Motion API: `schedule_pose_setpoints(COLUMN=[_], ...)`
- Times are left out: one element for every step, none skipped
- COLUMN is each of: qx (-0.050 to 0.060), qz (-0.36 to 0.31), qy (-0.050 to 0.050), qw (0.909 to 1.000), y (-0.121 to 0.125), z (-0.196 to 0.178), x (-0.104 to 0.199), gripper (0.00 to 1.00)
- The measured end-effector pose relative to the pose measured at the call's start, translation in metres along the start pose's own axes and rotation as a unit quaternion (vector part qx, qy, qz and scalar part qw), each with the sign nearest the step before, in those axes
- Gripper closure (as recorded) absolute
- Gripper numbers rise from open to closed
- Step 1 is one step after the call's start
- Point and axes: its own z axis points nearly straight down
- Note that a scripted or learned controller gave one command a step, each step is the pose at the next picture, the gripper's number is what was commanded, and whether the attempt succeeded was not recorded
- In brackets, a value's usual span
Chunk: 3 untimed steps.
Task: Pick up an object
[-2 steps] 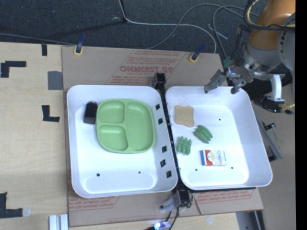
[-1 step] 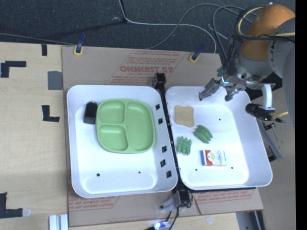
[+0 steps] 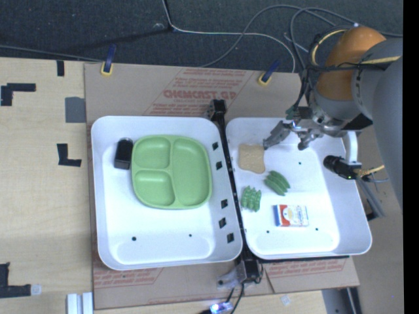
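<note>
My gripper [image 3: 289,140] hangs over the back of the right bin [image 3: 347,227], its two fingers spread open with nothing between them. Just to its left and slightly nearer lies a tan square slice [image 3: 251,157]. A dark green pod-like piece [image 3: 277,182] and a lighter green leafy piece [image 3: 251,198] lie in the middle of that bin. A small white card with red and blue print [image 3: 291,215] rests nearer the front. In the left bin [image 3: 111,241] sit a green divided plate [image 3: 172,171] and a small black block [image 3: 123,154] beside its left rim.
The arm's grey body with its orange band [image 3: 350,54] reaches in from the upper right. A black fitting [image 3: 340,166] juts over the right bin's right wall. Cables trail across the back of the bench. Black clips [image 3: 224,201] line the divider between the bins.
</note>
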Motion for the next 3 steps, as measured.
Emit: schedule_pose_setpoints(qx=[0.0,-0.003,-0.005], qz=[0.0,-0.001,0.0], qy=[0.0,0.0,0.0], qw=[1.0,1.0,1.0], y=[-0.001,0.001,0.003], z=[0.054,0.04,-0.023], x=[0.001,0.002,0.002], gripper=[0.0,1.0,1.0])
